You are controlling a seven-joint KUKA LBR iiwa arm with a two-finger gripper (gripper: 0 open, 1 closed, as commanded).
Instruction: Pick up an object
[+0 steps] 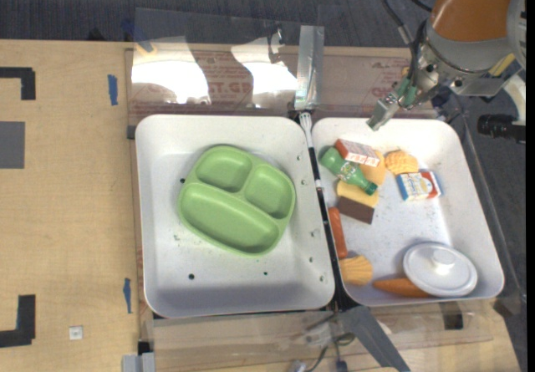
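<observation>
The gripper [383,116] hangs over the far rim of the right bin [476,195], tilted so its tip points down and toward the left. Whether it is released or clenched cannot be told; nothing shows in its grasp. The pickable things lie nearer the camera and a little left of the tip, in a cluster by the bin's left wall. Closest is a small red and white box [358,150], just below the tip, with a green bottle [346,171] beside it whose long axis runs from upper left to lower right. A brown block [355,208] sits under the bottle. A blue and white carton [417,185] lies apart to the right. A white lid [440,267] is well away, at the near end. The move likely turns on dropping down and slightly forward onto the box.
</observation>
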